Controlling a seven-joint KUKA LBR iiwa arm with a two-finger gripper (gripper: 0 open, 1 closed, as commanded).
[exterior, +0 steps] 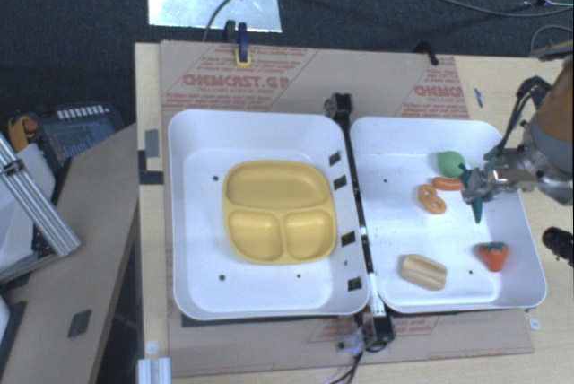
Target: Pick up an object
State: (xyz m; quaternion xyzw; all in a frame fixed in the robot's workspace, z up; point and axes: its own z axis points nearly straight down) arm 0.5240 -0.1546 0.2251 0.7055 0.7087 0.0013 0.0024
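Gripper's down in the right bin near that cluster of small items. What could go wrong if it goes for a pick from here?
1. The gripper sits beside three crowded pieces: a green item, an orange piece and an orange ring. A close could nudge them apart or catch two.
2. These pieces are small and low, so the grasp may slip.
3. The right bin wall is near, so the arm has little room on that side.

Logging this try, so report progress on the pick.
Done: the gripper has reached into the right bin, beside the orange pieces and the green item. In hand: nothing visibly held. Left: the grasp and lift; the bread roll and red item lie on the bin floor.
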